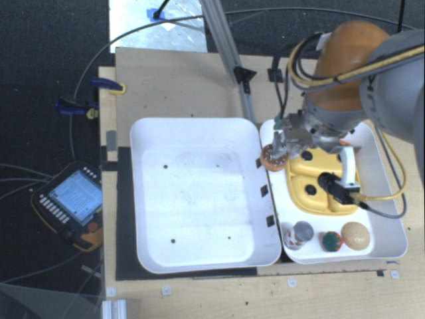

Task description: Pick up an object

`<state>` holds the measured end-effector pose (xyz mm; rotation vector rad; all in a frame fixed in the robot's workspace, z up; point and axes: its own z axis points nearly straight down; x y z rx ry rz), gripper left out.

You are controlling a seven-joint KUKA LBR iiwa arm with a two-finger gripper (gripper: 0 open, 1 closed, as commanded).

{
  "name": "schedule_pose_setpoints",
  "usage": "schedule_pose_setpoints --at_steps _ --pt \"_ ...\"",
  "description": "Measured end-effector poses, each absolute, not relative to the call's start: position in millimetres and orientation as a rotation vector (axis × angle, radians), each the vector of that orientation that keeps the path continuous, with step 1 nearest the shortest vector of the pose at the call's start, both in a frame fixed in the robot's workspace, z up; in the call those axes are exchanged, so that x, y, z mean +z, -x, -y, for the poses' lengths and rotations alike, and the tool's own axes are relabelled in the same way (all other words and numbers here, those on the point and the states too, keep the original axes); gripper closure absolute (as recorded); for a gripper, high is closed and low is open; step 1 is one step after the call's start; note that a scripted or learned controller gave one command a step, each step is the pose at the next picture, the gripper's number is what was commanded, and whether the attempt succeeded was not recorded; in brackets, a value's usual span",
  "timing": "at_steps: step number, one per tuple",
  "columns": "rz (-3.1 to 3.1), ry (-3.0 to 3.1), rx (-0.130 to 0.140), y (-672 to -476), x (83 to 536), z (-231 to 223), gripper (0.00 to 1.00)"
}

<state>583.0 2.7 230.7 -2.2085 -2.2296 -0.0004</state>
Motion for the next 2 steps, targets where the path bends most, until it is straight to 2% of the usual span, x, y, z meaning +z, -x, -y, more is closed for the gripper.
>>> schedule_pose_setpoints --at_steps 1,2 --pt "2.230 2.208 -0.001 -558.7 218.6 -54.1 1.00" --pt "2.231 2.208 -0.003 -538.7 231.2 -98.7 1.00"
